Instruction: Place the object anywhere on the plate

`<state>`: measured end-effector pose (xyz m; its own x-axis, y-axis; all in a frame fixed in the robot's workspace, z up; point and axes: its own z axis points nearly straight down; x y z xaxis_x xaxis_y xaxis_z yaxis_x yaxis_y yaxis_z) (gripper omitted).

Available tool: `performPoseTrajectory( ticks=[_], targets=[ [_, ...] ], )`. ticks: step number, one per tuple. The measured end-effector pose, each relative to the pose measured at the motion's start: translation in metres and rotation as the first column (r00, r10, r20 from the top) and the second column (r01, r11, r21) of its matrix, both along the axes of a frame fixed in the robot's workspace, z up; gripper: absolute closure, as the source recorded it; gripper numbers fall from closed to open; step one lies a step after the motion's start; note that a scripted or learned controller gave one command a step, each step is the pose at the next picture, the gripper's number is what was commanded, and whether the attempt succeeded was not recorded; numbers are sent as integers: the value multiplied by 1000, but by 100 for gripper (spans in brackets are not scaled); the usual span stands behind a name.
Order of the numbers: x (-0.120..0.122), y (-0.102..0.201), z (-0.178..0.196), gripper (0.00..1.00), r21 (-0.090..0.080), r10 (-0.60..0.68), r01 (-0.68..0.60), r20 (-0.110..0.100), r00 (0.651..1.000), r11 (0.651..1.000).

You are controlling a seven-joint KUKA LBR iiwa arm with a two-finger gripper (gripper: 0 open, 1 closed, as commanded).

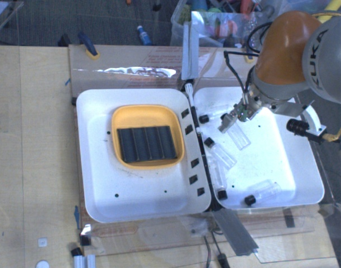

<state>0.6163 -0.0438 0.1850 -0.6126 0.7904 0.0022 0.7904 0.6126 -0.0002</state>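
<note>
A yellow plate (121, 121) lies in the left bin (97, 188). A dark, ridged rectangular object (147, 144) rests flat on the plate, covering most of its middle. My gripper (234, 120) hangs over the upper left part of the right bin (293, 172), well to the right of the plate and apart from the dark object. The grey arm with its orange band (284, 43) reaches in from the upper right and hides the bin's far right corner.
Several clear plastic pieces (223, 161) lie on the right bin's floor, one of them just below the gripper. Small black clips (193, 163) line the divider between the bins. A box of colourful clutter (231, 10) stands behind the bins.
</note>
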Motion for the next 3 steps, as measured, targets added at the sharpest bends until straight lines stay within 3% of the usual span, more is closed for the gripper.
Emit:
performPoseTrajectory(
  ticks=[1, 2, 3],
  targets=[
    [-71, -17, 0, 100, 0, 226, -226, 2, 974, 974],
    [-23, -26, 55, 100, -4, 435, -434, 8, 901, 901],
    [38, -26, 119, 100, -5, 549, -549, 8, 836, 836]
  ],
)
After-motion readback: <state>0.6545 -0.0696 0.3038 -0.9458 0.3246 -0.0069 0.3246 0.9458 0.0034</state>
